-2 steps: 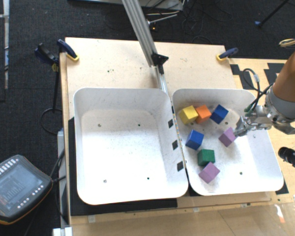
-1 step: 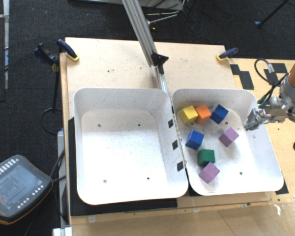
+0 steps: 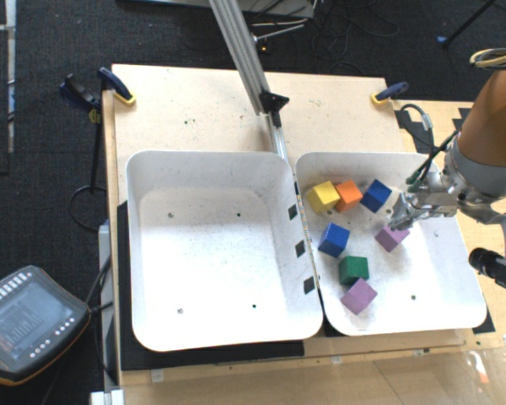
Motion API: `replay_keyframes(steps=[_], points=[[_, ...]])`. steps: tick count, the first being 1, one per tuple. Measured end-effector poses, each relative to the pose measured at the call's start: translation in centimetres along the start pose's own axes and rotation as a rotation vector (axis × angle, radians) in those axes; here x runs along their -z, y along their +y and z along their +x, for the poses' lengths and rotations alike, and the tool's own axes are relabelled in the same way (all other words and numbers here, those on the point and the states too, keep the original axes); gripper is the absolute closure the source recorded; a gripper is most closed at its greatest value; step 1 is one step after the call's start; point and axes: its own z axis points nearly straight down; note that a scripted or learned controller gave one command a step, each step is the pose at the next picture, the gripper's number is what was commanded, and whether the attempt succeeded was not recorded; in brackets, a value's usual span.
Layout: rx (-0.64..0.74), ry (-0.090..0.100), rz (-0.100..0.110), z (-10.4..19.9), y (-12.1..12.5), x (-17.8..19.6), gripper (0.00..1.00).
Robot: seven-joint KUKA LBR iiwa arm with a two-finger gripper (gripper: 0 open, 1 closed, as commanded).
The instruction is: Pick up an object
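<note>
Arm was down in the right bin (image 3: pixel 455 306), gripper (image 3: pixel 401 220) right over a purple block (image 3: pixel 391 238)

Gripper tip sat touching or just above that block — couldn't tell if it was gripping or not, too blurry. Other blocks nearby: yellow (image 3: pixel 325 197), orange (image 3: pixel 349 194), 2 blue (image 3: pixel 376 196) (image 3: pixel 334 240), green (image 3: pixel 353 269), another purple (image 3: pixel 359 295). Left bin (image 3: pixel 152 184) alongside.
</note>
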Motion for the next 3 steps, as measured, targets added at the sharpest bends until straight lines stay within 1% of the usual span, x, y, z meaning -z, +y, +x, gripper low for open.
replay_keyframes(steps=[2, 3], points=[[0.000, 0.001, 0.003, 12.0, -0.7, -2.4, 1.00], [0.001, 0.001, 0.003, 17.4, -2.0, -2.9, 1.00]])
